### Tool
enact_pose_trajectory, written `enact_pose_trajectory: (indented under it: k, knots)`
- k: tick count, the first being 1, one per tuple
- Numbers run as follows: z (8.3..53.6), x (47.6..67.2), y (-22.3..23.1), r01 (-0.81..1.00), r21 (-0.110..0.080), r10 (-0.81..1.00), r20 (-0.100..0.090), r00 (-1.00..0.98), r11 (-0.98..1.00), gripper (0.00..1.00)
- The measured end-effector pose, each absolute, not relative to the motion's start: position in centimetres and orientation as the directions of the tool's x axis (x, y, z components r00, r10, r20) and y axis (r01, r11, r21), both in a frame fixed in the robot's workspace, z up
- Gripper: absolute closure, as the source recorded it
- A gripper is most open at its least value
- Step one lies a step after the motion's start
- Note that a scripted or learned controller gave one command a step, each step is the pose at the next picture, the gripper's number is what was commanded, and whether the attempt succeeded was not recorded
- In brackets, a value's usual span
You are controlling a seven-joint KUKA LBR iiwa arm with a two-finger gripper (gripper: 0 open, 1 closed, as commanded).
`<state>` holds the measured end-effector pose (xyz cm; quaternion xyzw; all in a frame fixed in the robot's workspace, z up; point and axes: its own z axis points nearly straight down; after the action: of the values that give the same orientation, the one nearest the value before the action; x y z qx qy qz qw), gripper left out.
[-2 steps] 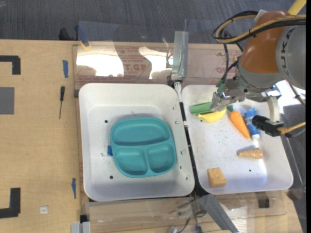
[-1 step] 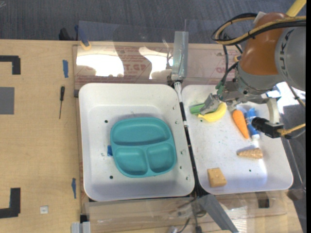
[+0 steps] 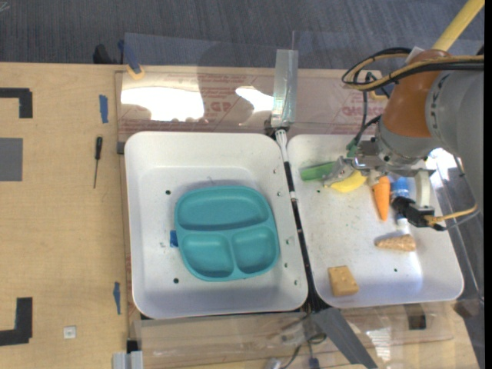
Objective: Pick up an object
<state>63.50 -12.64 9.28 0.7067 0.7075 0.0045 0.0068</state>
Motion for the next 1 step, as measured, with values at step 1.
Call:
enact_pose_trajectory:
  k: [1]
  knots:
    - [8.97, 57.92, -16.89, 1.000, 0.010, 1.000, 0.008, -0.027, 0.027, 0.00]
